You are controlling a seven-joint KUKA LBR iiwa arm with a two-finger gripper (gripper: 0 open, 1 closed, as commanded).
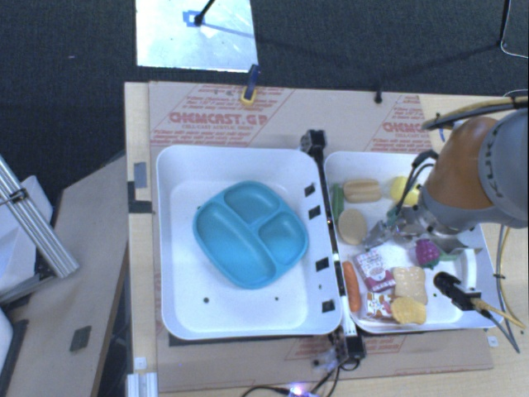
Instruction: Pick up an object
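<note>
So I'm reaching in from the right over the right-hand shallow white bin [376,162], and my hand [382,231] is down low near the middle of it. The metal fingers are at the left end of my wrist, but honestly I can't tell from this angle whether they're spread or pressed together, and nothing is visibly sitting between them.

The stuff to pick from is all in that right bin. Just left of my hand is a pale tan round piece shaped like a potato [352,226], close enough that it might be touching, can't say. Farther back is a beige bread-roll-looking piece [362,191], with a thin green stick-shaped thing [337,199] at the bin's left wall and a yellow rounded item [402,190] partly tucked behind my arm. Nearer the camera side: an orange carrot-shaped piece [352,288] along the left wall, a red and white printed packet [376,281], a pale square cracker-like slab [408,281] and a golden round crinkly piece [408,310]. A small purple lumpy thing [427,253] sits right under my wrist.

The left white bin [182,222] has a light blue divided plastic plate [250,232], tilted at an angle in the middle. Both bins sit on a surface covered in brown cardboard with red lettering [216,116].
</note>
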